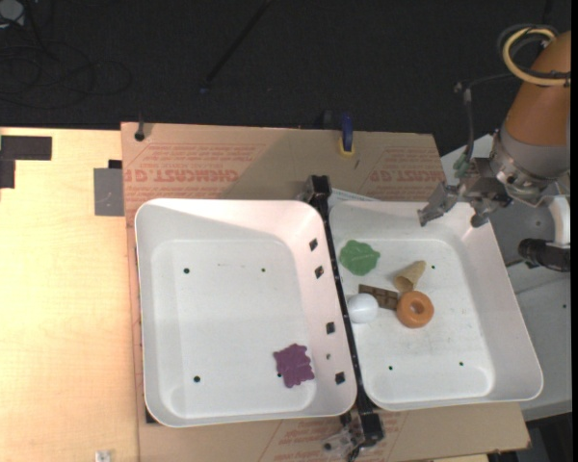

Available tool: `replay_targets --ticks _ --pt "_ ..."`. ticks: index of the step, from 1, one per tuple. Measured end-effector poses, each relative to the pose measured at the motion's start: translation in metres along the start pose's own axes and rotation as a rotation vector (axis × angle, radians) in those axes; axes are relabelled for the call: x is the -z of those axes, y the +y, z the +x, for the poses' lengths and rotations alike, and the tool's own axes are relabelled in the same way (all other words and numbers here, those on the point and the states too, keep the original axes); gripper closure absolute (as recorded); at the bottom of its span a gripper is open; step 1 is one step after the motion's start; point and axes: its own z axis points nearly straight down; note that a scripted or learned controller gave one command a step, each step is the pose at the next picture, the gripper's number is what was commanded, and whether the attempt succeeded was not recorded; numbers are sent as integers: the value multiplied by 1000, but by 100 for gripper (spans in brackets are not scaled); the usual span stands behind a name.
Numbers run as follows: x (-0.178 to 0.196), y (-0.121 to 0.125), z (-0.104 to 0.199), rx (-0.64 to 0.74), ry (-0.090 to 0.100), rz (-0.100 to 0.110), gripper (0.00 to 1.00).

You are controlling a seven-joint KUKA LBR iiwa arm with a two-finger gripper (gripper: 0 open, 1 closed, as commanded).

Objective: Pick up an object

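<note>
My gripper [456,210] hangs over the far right rim of the right bin [482,373], its two fingers spread apart with nothing between them. In that bin lie a green leaf-shaped piece [359,256], a tan cone [411,275], an orange ring [416,310], a brown stick [378,295] and a small white ball [363,307]. All of them sit below and to the left of the gripper, well apart from it. A purple piece [294,364] rests near the front right of the left bin [173,258].
The two bins stand side by side on a cardboard sheet [231,166], joined by a black clip strip [329,287]. A wooden bench top [48,296] lies to the left. The arm's orange band [539,104] rises at the right edge.
</note>
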Motion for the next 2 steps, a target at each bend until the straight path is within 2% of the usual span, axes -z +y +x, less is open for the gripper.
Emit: replay_targets --ticks 1,2 --pt "-145 -77 2 -3 2 7 0" --pt "-130 -75 0 -7 2 4 100"
